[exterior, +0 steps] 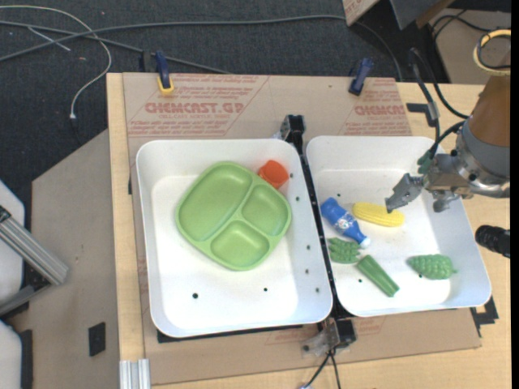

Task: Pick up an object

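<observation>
My gripper [420, 200] hangs over the right bin [369, 148], near its right side, open with nothing between its fingers. A yellow corn cob [379, 215] lies just left of and below the left fingertip [398, 198]. Further left is a blue bottle [342, 220]. Three green toy vegetables lie along the bin's front: one [344, 252] by the bottle, a long one [379, 275], and a bumpy one [431, 266] at the right.
The left bin [154, 217] holds a green divided plate [233, 215] with a small orange object [274, 172] at its far right corner. Both bins rest on a cardboard sheet [203, 96] held by blue clamps. Cables run at the top right.
</observation>
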You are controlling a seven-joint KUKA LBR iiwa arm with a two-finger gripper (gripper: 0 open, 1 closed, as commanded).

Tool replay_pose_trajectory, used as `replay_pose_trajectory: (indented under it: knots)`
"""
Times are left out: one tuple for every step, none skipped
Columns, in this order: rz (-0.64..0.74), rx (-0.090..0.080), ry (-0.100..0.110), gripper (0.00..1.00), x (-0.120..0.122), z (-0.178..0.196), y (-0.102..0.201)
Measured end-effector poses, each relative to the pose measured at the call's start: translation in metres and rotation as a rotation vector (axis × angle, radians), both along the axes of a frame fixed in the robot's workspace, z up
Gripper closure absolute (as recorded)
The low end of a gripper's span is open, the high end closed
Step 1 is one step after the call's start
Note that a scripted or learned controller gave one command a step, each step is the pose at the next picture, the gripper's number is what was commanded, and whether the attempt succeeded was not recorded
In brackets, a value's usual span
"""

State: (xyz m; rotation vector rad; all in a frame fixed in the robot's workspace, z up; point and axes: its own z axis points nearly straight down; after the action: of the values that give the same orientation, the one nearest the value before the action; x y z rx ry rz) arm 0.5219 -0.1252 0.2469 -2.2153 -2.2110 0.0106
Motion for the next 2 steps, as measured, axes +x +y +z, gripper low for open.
replay_pose_trajectory:
  knots:
    - [0.003, -0.002, -0.011, 0.00, 0.002, 0.005, 0.000]
    - [0.001, -0.001, -0.007, 0.00, -0.001, -0.056, -0.001]
